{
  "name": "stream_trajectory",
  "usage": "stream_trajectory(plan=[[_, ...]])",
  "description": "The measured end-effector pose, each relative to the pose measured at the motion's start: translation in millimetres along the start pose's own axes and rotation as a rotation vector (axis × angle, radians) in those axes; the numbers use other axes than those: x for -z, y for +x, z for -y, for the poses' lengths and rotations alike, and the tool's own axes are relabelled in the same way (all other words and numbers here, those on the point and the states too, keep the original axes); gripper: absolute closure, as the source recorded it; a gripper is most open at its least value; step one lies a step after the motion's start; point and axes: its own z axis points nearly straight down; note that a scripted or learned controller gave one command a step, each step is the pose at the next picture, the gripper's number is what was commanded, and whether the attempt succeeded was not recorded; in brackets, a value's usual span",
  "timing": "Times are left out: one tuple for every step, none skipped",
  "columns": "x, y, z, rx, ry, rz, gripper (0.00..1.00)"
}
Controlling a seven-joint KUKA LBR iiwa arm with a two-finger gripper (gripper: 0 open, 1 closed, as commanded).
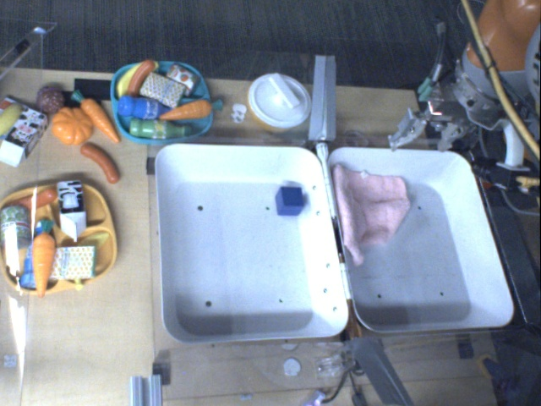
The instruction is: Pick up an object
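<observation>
**Block and cloth in the bins, claw off to the upper right**

A blue block (290,200) sits in the left bin (211,311), toward its upper right part, close to the divide between the bins. In the right bin (439,311), a pink cloth (370,210) lies crumpled against the upper left wall. The two things are apart, one in each bin.

The claw (418,125) hangs at the upper right of the frame, just beyond the right bin's far rim, above the table (127,345). It appears to be spread open with nothing between its fingers, though the view there is cluttered.

Toy food fills a blue bowl (161,100) and a yellow tray (55,235) at left.
</observation>
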Motion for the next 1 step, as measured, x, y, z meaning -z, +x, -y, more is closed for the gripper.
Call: stream_trajectory(plan=[[-161.5,-49.0,28.2,-0.014,0.002,0.0,0.0]])
